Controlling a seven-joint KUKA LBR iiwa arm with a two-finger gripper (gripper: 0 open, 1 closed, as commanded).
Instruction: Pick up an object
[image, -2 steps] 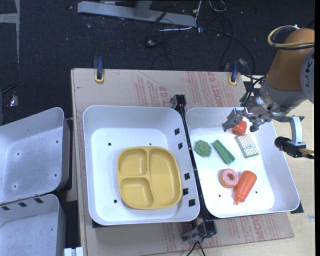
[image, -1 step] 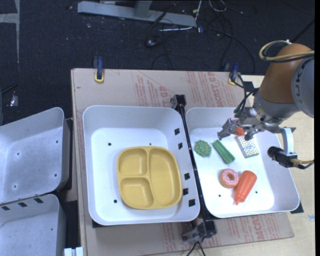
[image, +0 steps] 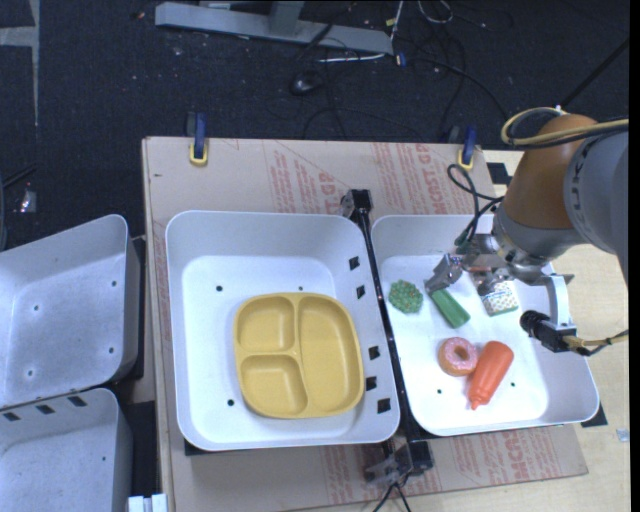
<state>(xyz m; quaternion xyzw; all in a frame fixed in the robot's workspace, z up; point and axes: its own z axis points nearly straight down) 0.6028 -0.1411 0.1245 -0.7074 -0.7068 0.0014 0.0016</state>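
Cucumber (image: 451, 307) (green, likely a light, stiff, smooth plastic toy) lay near the right bin's (image: 570, 400) centre, best gripped across its narrow middle. Just above its upper end hovered the gripper (image: 466, 265), fingers apparently spread, pinching nothing.

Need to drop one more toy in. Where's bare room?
Left bin: bare strips around the yellow tray. Right bin: crowded mid-floor with broccoli, green block, donut, carrot; bare front-left corner.

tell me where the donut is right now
The donut lies in the right bin, toward its front, touching the orange carrot on its right and below the green block.
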